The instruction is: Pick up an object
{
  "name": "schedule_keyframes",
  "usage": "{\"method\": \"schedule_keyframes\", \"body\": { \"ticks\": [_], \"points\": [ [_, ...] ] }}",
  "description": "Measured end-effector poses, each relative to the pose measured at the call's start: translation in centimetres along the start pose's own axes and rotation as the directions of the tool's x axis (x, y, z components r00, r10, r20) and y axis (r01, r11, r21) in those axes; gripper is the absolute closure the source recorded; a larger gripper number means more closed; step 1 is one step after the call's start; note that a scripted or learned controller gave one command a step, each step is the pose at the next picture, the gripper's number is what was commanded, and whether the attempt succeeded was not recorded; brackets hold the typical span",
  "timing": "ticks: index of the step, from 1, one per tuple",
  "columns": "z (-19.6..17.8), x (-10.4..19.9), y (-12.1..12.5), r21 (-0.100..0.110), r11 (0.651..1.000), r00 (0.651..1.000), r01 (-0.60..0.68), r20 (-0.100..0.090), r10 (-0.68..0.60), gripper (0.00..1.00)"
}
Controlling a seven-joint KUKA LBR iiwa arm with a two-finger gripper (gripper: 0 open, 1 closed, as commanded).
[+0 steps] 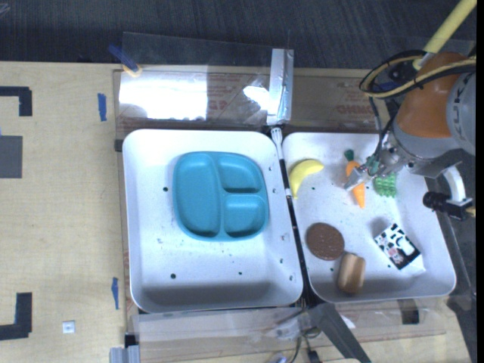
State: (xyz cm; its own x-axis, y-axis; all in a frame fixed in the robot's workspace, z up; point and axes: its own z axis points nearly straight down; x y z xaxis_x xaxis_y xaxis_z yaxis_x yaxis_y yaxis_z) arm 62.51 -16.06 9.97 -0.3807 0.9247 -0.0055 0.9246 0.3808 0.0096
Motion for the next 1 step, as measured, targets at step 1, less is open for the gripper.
{"method": "schedule_keyframes", "body": {
  "ticks": [1],
  "points": [
    [-6.18, 4.14, 4.2, 0.001, 0.987, 0.987, -0.16, -0.002, 0.16, 1.0]
  ]
}}
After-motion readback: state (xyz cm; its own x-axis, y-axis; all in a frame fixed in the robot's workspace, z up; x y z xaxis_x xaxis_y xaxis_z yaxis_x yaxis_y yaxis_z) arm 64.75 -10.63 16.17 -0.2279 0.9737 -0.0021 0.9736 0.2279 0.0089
